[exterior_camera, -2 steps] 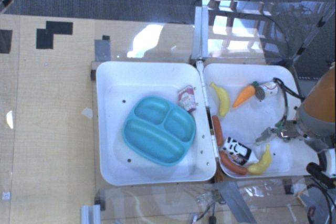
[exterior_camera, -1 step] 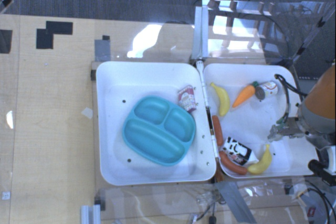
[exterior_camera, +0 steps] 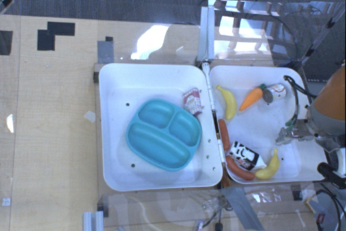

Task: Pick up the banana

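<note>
Two yellow bananas lie in the right bin point(exterior_camera: 303, 170). One banana point(exterior_camera: 227, 101) rests near the bin's left wall, beside an orange carrot point(exterior_camera: 250, 99). A second banana point(exterior_camera: 270, 166) curves along the front of the bin, against a black-and-white packet point(exterior_camera: 244, 154). My gripper point(exterior_camera: 288, 134) hangs at the bin's right side, above and to the right of the front banana and apart from it. The grey arm with its orange band point(exterior_camera: 331, 103) comes in from the right edge.
The right bin also holds a red sausage point(exterior_camera: 223, 134) along its left wall, another sausage point(exterior_camera: 239, 169) at the front and a small bottle point(exterior_camera: 275, 90). A blue divided plate point(exterior_camera: 164, 133) and a small packet point(exterior_camera: 192, 101) lie in the left bin point(exterior_camera: 116, 116).
</note>
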Controlling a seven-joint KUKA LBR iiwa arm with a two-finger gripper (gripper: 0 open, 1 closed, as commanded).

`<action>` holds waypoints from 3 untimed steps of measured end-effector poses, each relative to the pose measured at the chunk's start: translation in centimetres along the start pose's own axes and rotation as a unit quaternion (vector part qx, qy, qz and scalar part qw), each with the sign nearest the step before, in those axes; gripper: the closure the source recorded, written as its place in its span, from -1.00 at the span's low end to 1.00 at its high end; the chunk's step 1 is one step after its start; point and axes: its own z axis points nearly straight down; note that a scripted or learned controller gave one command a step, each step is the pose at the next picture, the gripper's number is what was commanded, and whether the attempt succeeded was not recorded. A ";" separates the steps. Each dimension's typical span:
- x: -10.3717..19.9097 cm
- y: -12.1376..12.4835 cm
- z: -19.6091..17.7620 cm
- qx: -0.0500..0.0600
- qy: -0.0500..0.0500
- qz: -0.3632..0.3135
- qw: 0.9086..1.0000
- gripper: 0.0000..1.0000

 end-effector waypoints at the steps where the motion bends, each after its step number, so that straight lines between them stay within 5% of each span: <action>1: 2.2 5.4 0.0 -0.002 -0.001 -0.103 0.995 1.00; 2: 2.1 5.4 0.0 -0.001 -0.002 -0.103 0.995 -1.00; 3: 1.7 -1.1 -0.1 -0.002 -0.003 -0.218 0.976 -1.00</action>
